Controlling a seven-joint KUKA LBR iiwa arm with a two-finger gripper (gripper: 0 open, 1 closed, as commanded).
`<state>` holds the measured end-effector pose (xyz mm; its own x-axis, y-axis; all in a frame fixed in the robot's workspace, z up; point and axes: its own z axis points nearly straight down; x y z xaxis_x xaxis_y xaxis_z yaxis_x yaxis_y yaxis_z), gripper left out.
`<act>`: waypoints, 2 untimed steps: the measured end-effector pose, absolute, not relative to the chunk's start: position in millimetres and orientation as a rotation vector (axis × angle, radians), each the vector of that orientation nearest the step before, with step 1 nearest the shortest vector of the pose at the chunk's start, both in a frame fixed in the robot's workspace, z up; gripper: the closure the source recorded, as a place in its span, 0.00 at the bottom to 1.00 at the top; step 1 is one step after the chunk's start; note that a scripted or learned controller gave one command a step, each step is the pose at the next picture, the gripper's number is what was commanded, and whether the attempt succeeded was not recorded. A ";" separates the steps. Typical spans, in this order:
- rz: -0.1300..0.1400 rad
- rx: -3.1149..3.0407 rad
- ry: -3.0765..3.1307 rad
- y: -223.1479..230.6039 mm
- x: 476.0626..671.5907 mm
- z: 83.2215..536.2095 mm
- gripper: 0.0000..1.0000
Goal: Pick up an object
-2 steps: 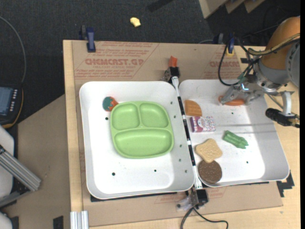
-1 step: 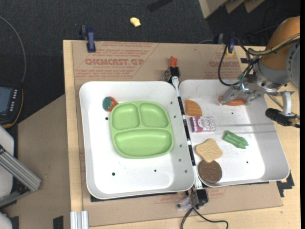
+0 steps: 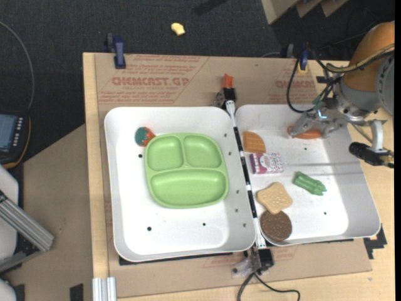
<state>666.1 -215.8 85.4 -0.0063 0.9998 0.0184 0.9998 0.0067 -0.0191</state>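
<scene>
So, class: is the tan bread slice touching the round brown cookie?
Touching: in the camera view, the tan bread slice overlaps the round brown cookie's upper edge.

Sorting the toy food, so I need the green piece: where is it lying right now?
The green piece lies in the right bin, right of the toast slice and below the end effector.

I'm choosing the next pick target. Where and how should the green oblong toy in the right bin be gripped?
Grip the green oblong toy across its narrow middle, coming straight down from above. It lies flat and slanted on the right white bin floor with open space all round, so the tool would probably close across its short width unobstructed.
</scene>
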 end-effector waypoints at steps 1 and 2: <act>0.001 -2.196 -2.210 -215.8 666.1 85.4 0.00; 0.001 -2.195 -2.210 -215.8 666.1 85.4 0.00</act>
<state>666.1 -215.8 85.4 -0.0064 0.9998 0.0183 0.9998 0.0067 -0.0191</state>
